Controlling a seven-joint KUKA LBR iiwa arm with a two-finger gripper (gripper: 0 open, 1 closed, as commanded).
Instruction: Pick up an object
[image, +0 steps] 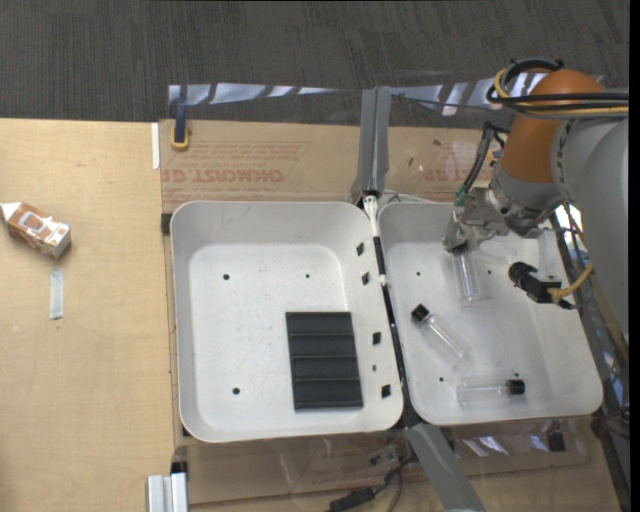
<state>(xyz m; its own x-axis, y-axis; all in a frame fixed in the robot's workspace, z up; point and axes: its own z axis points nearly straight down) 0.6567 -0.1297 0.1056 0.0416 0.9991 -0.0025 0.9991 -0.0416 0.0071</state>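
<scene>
My gripper is over the far part of the right bin, reaching in from the right. A clear tube runs from between its fingers towards the near side, its upper end hidden by them, so the gripper is shut on it. Two more clear tubes with black caps lie on the bin floor: one slanted at the left middle, the other near the front wall. In the left bin a black ribbed block lies flat.
A divider ridge with black clips separates the two bins. A black fitting with cables hangs off the arm over the right bin. On the bench to the left lie a small carton and a pale strip.
</scene>
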